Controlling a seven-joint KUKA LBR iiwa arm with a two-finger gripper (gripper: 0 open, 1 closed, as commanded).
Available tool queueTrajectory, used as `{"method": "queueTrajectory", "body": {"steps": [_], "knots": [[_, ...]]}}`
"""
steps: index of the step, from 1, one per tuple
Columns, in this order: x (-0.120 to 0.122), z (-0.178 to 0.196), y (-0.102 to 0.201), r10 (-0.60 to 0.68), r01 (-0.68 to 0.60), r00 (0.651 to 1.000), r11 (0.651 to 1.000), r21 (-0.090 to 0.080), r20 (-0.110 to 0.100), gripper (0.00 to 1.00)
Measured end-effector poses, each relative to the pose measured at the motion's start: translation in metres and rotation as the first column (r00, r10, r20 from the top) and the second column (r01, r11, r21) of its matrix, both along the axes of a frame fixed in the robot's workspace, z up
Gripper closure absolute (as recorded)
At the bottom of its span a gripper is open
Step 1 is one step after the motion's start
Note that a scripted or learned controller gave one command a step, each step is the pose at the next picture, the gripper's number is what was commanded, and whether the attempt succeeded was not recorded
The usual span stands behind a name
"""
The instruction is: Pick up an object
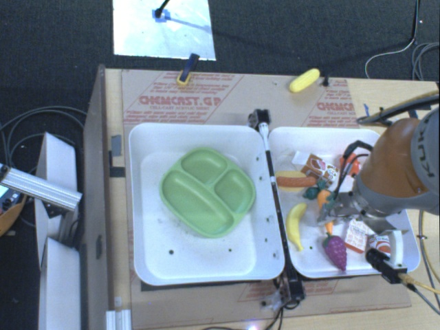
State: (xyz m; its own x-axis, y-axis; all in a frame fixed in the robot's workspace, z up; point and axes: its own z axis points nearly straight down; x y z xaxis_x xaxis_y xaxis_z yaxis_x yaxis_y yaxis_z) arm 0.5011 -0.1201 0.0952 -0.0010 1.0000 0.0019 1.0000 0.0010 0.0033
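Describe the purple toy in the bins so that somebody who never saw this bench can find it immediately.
Look at the right bin, the one crowded with small toys, next to the bin holding the green plate. Go to its front edge, just right of the yellow banana. The purple toy lies there, bumpy like a bunch of grapes, and it is the only purple thing among its neighbours.

Two white bins (148,184), one green plate (206,191), two bananas (296,225)
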Motion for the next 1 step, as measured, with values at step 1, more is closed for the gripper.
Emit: {"method": "queueTrajectory", "body": {"steps": [1], "knots": [[0.0431,0.0949,0.0763,0.012,-0.012,1.000,1.000,0.000,0.009,1.00]]}}
